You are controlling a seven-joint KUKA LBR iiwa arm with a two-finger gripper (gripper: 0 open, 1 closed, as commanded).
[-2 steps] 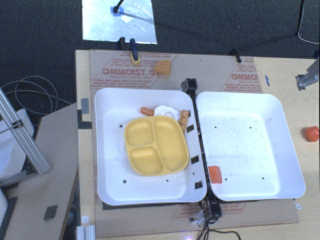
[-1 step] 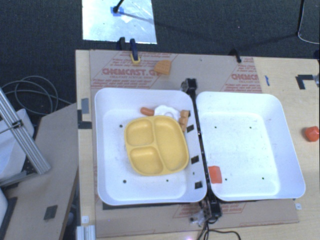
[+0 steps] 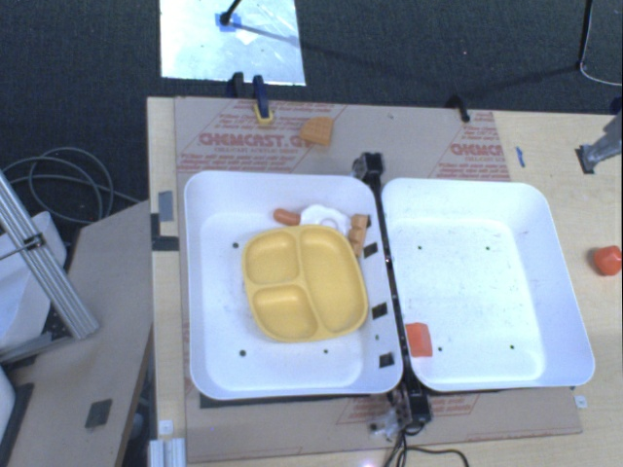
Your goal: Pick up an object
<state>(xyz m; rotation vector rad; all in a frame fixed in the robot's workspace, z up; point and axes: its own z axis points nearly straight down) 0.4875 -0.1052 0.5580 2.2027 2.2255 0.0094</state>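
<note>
A yellow divided plate (image 3: pixel 302 285) lies in the middle of the left bin (image 3: pixel 210 290). Behind the plate, near the bin's far wall, sit a small orange-red sausage-shaped piece (image 3: pixel 286 217), a white object (image 3: pixel 325 218) and a small tan block (image 3: pixel 358 232). The tan block is close to the wall shared with the right bin. In the right bin (image 3: pixel 545 261) an orange-red block (image 3: pixel 418 339) rests at the near left corner.
A tan sponge-like piece (image 3: pixel 316 130) lies on the board behind the bins. An orange object (image 3: pixel 606 260) sits on the bench right of the right bin. A grey metal part (image 3: pixel 599 151) juts in at the right edge. A blue and yellow clamp (image 3: pixel 259 100) grips the board's far edge.
</note>
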